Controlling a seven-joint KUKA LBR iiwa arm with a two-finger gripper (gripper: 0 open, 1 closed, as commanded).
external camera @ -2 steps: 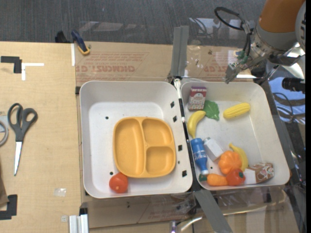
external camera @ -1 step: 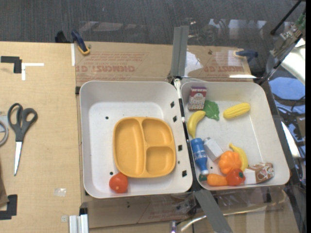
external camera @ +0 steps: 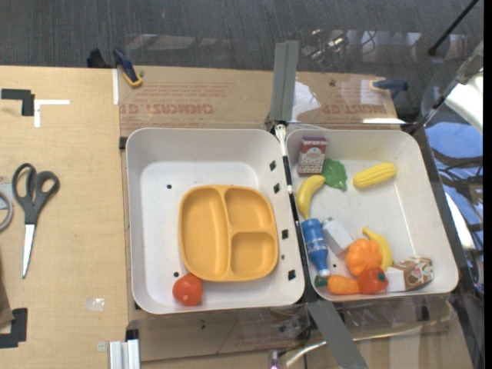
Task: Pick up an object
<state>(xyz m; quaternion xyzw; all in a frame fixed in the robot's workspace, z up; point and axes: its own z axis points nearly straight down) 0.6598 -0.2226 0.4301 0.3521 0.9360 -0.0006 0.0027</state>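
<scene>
The left bin (external camera: pixel 146 206) holds a yellow divided plate (external camera: pixel 228 231) and a red tomato (external camera: pixel 187 289) at its front corner. In the right bin (external camera: pixel 419 198) lie a small red and white carton (external camera: pixel 312 154), a green leaf (external camera: pixel 335 174), a yellow corn cob (external camera: pixel 373 175) and a banana (external camera: pixel 307 193). A blue bottle (external camera: pixel 314 246) rests along that bin's left wall. Beside it sit a small white block (external camera: pixel 337 237), an orange pepper (external camera: pixel 363 256), a carrot (external camera: pixel 342 285), a red fruit (external camera: pixel 371 280) and a brown and white packet (external camera: pixel 415 271).
Scissors (external camera: pixel 31 198) lie on the wooden bench at the left. Cardboard (external camera: pixel 200 102) lines the bench behind the bins, with a blue clamp (external camera: pixel 127 66) at its corner. A grey bar (external camera: pixel 284 83) stands behind the gap between the bins.
</scene>
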